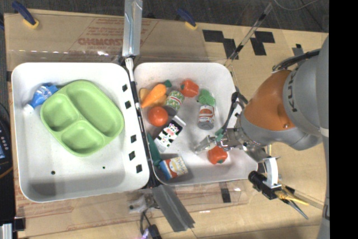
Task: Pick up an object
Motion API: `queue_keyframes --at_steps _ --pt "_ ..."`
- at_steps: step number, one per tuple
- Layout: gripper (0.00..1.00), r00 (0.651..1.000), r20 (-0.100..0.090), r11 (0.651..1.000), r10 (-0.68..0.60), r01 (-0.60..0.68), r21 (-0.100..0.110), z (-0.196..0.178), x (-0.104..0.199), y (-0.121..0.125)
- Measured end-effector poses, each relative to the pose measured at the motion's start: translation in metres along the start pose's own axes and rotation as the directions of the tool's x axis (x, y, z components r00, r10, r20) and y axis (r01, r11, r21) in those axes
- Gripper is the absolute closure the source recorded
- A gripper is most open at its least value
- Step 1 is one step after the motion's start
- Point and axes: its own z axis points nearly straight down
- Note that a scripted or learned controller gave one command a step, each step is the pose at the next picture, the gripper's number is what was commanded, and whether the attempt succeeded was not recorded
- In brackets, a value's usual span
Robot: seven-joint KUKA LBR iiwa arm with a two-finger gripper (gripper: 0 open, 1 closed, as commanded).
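Note:
My gripper [214,146] is low over the front right part of the right bin [184,71]. A small red tomato-like ball [217,156] lies right beneath it, touching or nearly touching the metal tip. Whether the ball is held is hidden by the wrist. Further left in the same bin lie a red tomato [158,116], an orange carrot [154,95], a red pepper [189,87], a green-labelled can [174,99], a small bottle with a green cap [206,112] and a black-and-white card box [169,132].
A red-and-white small box [175,165] and a dark green piece [152,149] sit at the right bin's front left corner. The left bin [33,176] bears a green divided plate [83,116] and a blue object [42,94]. The arm's orange band [267,106] overhangs the right bin's right wall.

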Motion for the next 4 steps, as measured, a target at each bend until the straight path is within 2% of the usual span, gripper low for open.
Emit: queue_keyframes --at_steps 1,2,3,4 --pt "0.00 0.991 -0.001 0.991 -0.135 0.135 0.002 0.001 0.053 0.001" --pt "0.00 0.991 0.002 0.991 0.134 -0.134 0.000 0.000 0.027 0.000" --pt "1.00 0.991 0.001 0.991 0.130 -0.130 0.000 -0.009 0.027 0.001" --pt "1.00 0.999 0.001 0.999 0.034 -0.034 0.001 -0.040 0.014 0.083"
